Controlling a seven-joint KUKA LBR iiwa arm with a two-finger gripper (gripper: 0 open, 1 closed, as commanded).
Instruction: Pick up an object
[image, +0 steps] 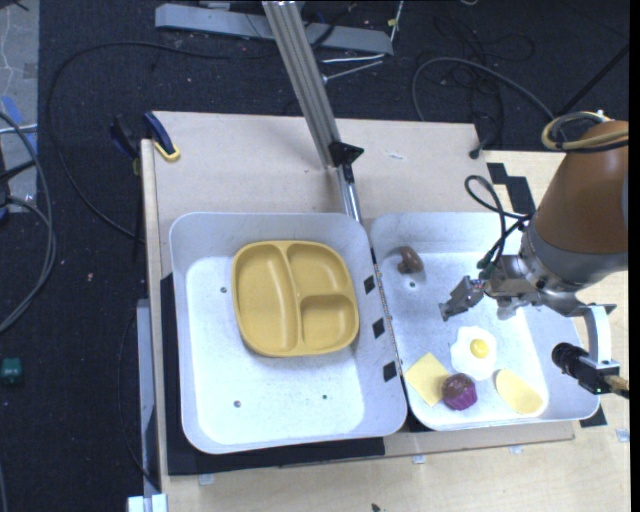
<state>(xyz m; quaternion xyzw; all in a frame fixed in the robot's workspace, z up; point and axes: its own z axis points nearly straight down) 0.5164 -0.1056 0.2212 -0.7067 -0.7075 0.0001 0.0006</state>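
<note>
A pale wooden surface (260, 165) is carrying two shallow white bins side by side, with dark floor and loose cables lying around it. The left white bin (210, 400) is holding a yellow three-compartment plastic tray (295, 297). The right white bin (440, 235) is holding a small brown lump (408, 261), a toy fried egg (475, 352), a yellow cheese-like square (427, 378), a purple round piece (460, 392) and a pale yellow wedge (518, 391).

Progress: no pick is made yet. The end effector (463, 298) is hovering just above the fried egg, fingers appearing spread, pinching nothing.

Clearance: the egg is lying mid-bin, open floor lying toward the brown lump. The other three pieces are crowding the bin's near wall beyond the egg.
</note>
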